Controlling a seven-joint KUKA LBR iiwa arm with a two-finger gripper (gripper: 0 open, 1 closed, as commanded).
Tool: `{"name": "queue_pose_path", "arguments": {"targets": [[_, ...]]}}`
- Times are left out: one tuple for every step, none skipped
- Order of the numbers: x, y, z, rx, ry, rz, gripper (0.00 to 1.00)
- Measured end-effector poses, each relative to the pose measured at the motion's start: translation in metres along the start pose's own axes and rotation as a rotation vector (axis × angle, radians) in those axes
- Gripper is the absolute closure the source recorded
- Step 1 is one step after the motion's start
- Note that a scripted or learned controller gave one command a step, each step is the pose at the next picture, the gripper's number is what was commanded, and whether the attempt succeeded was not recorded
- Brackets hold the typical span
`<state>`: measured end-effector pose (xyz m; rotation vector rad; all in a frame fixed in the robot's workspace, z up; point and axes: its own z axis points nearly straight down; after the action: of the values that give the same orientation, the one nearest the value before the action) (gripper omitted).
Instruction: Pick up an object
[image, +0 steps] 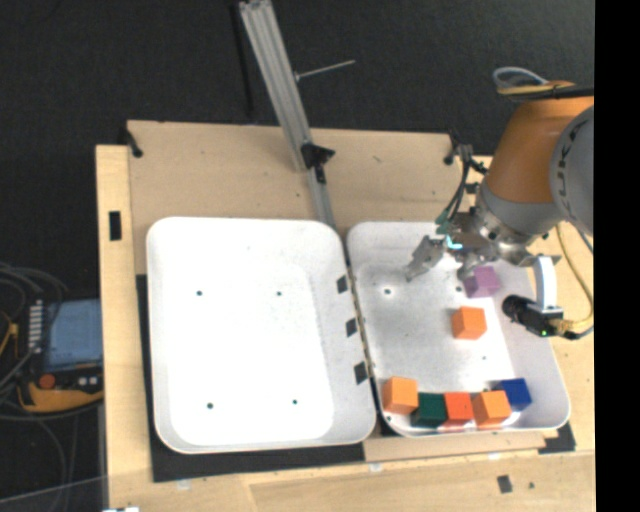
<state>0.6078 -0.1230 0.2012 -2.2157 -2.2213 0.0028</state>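
My gripper (446, 268) hangs over the far part of the right bin (400, 315), its two fingers spread open with nothing between them. A purple block (486, 281) lies just right of the right finger (467, 276); I cannot tell whether they touch. An orange block (468, 322) sits a little nearer the front, apart from the gripper. Along the bin's front wall stand an orange block (401, 393), a green block (431, 409), two more orange blocks (458, 406) (492, 406) and a blue block (515, 392).
The left bin (250, 330) lies beside the right one, with small black clips (350, 325) along their shared edge. A slanted metal pole (285, 95) rises from behind the bins. The grey and orange arm (535, 160) overhangs the right bin's far right corner.
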Motion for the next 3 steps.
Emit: {"name": "queue_pose_path", "arguments": {"targets": [[0.000, 0.001, -0.003, -0.005, 0.000, 0.001, 0.00], [0.002, -0.002, 0.041, 0.000, -0.004, 0.004, 0.00], [-0.002, -0.004, 0.103, 0.001, -0.004, 0.006, 0.00]]}}
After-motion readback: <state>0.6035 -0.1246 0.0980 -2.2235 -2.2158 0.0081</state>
